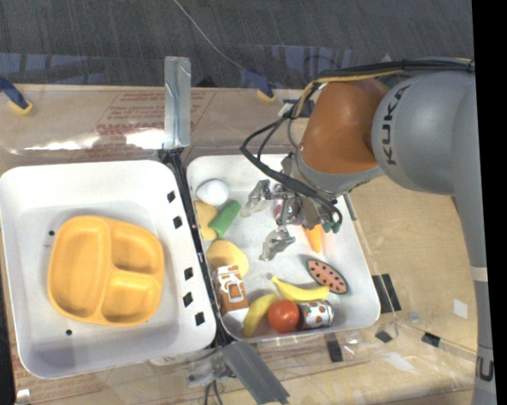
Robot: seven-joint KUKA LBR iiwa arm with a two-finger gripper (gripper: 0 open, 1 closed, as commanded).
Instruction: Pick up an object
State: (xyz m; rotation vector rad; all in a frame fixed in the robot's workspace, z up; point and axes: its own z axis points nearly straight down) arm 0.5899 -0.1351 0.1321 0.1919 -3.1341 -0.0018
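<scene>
Objects: toy foods lay in right bin (360, 268) – white egg (213, 191), green cylinder (224, 218), banana (300, 290), red tomato (283, 315), watermelon slice (326, 275) | tool (276, 217) hung over bin's middle, grip state unclear | yellow tray (103, 268) in left bin (17, 255).

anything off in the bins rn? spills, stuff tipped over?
Nothing spilled or damaged. The toy food sits jumbled along the right bin's left and front edges; the small can lies on its side. The yellow tray lies flat in the left bin.
</scene>
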